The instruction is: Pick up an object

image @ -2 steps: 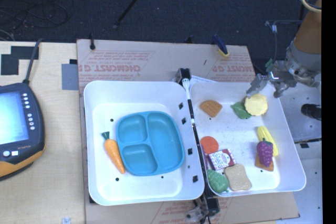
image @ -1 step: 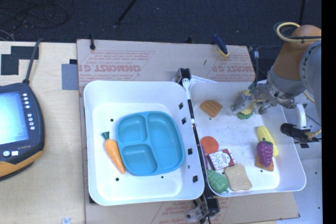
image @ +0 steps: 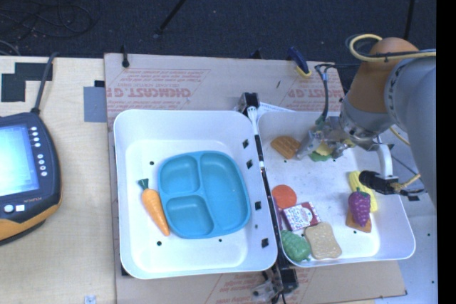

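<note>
My gripper [image: 322, 142] is low in the back of the right bin [image: 399, 242], right over a small yellow and green toy [image: 325, 152]. The gripper's body hides most of that toy, and I cannot make out whether it is held. A brown waffle piece [image: 286, 147] lies just to the gripper's left. Further forward in this bin lie a red-orange disc [image: 284, 195], a red box [image: 299, 216], a bread slice [image: 324, 240], a green leafy toy [image: 295, 246], purple grapes [image: 359, 208] and a yellow piece [image: 358, 184].
The left bin [image: 135, 238] holds a blue divided plate [image: 201, 194] with a carrot [image: 154, 208] beside it. A divider wall [image: 258, 174] separates the bins. A teach pendant [image: 21, 167] lies on the bench at the far left.
</note>
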### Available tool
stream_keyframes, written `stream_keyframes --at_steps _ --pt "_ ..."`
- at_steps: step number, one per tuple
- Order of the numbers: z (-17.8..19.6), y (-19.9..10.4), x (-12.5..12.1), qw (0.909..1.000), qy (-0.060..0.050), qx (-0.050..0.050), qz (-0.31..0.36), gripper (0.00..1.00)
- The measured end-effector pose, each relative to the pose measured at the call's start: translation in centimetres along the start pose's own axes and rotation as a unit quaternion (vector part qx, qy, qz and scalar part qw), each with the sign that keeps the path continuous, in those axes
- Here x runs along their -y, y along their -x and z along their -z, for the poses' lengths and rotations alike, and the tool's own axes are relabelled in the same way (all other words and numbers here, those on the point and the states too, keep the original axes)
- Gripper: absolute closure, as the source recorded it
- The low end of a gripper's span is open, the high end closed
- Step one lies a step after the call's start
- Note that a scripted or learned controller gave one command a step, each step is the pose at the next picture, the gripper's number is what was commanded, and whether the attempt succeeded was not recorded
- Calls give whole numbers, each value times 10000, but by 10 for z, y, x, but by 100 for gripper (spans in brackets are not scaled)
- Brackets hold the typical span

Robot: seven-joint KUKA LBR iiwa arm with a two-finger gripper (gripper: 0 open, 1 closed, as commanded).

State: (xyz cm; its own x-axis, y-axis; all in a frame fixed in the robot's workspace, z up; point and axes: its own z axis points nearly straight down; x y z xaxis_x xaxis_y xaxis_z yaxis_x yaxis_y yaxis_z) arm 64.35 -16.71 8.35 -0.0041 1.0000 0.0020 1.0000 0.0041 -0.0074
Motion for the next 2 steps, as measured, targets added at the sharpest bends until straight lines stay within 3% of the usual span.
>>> stream_keyframes --at_steps 1,2 --pt "7 1 0 10000 -25 -4 10 100" --pt "93 -62 32 10000 32 0 11 100"
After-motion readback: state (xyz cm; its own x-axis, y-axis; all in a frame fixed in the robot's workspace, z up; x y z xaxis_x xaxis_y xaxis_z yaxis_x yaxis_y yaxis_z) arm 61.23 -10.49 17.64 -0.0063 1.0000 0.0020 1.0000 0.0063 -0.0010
